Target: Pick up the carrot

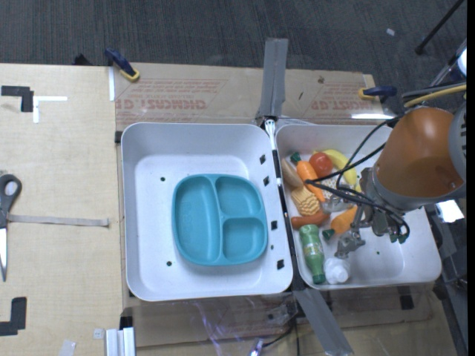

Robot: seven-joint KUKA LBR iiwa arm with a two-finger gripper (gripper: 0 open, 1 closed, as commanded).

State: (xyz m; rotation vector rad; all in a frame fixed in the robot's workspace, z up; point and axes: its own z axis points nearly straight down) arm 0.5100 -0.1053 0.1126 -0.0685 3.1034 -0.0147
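Observation:
The carrot [308, 179], orange with a green top, lies slantwise in the upper left of the right bin [415, 269], between a ridged yellow piece and a red tomato [320, 162]. My gripper [352, 241] hangs low over the middle of that bin, down and to the right of the carrot and apart from it. A second small orange piece [343, 219] lies right against the gripper's left side. The arm's orange band [419, 154] and its cables hide the bin's upper right part.
A yellow banana [338, 157], a reddish sausage [308, 218], a green bottle [312, 253] and a white cap [335, 272] crowd the right bin's left half. The left bin [141, 199] holds a teal divided plate [220, 219]. Scissors [7, 199] lie on the bench at far left.

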